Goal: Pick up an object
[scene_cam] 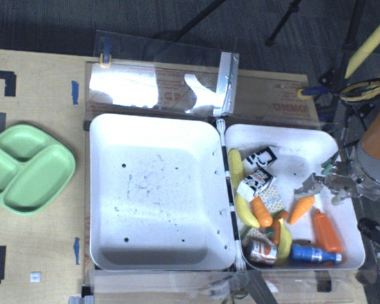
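While the gripper hangs over the right bin, its fingers spread apart, an orange carrot lies just below.

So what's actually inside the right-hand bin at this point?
The right bin holds a crowded pile: bananas, carrots, an orange bottle, a blue bottle, a can and black-and-white packets. Whatever lies beneath them is covered.
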Motion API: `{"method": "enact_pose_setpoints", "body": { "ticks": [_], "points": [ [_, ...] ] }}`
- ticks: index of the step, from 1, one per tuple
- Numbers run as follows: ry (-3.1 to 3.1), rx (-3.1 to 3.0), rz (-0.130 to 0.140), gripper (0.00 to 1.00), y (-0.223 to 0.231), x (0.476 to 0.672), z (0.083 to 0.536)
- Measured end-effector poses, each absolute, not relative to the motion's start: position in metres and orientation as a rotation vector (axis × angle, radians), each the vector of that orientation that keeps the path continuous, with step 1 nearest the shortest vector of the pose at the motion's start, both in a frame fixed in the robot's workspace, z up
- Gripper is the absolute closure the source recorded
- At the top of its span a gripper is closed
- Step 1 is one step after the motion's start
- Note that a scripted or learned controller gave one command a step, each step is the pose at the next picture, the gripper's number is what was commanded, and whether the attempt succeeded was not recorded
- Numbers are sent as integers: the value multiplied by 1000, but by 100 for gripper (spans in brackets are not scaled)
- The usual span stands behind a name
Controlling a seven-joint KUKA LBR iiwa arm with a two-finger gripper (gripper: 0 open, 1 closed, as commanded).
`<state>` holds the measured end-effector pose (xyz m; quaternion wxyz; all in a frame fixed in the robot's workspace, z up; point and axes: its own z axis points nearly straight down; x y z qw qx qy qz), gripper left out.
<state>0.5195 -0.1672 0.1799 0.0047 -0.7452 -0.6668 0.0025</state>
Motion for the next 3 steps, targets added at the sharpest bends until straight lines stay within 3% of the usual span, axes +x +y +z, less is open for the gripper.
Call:
{"method": "enact_pose_setpoints", "body": {
  "ticks": [1, 2, 3],
  "points": [
    [-2056, -2364, 2, 0, -196, 529, 91],
    [-2048, -2366, 9, 100, -197, 527, 96],
    [-2113, -2325, 0, 100, -152, 518, 205]
  ]
}}
